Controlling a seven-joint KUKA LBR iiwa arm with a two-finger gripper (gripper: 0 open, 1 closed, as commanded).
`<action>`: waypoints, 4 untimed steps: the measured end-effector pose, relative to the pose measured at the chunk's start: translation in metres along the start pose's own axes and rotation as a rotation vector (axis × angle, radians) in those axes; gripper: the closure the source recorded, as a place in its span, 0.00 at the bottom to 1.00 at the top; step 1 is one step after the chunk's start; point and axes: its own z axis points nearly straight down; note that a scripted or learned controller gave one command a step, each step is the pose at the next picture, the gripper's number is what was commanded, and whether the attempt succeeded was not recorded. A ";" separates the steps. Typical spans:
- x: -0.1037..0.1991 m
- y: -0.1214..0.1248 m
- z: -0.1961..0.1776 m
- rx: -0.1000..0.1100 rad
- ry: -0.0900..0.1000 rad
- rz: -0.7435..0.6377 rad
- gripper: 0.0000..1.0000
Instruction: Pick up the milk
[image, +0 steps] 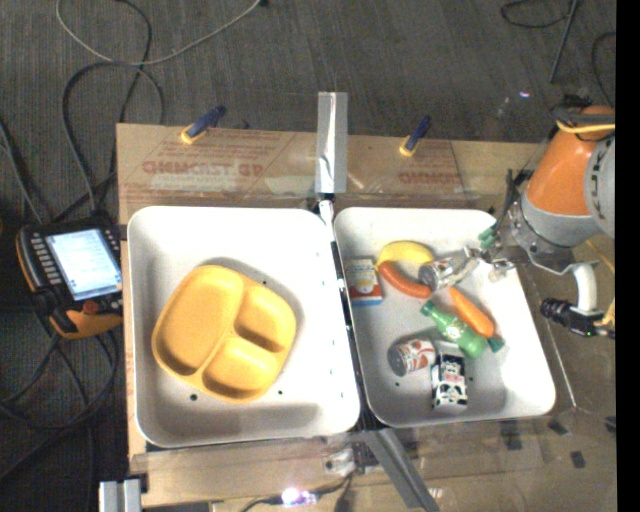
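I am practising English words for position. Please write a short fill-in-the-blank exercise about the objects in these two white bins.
1. The yellow plastic divided tray lies in the ____ bin.
2. The black-and-white cow-patterned milk carton lies next to the red-and-white ____.
3. The orange carrot lies beside a ____ bottle.
4. The robot's hand is over the ____ bin, near the yellow banana.

Missing words: left; can; green; right

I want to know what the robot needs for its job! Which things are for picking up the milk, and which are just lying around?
For the job:
milk carton, lying in the right bin
gripper

Just lying about:
banana
hot dog
carrot
green bottle
can
small box
yellow tray in the left bin
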 end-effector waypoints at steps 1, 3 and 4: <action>-0.006 0.042 0.038 -0.007 0.002 -0.150 0.00; 0.042 0.068 0.044 0.005 -0.007 -0.394 0.00; 0.053 0.067 0.043 0.008 -0.012 -0.501 0.00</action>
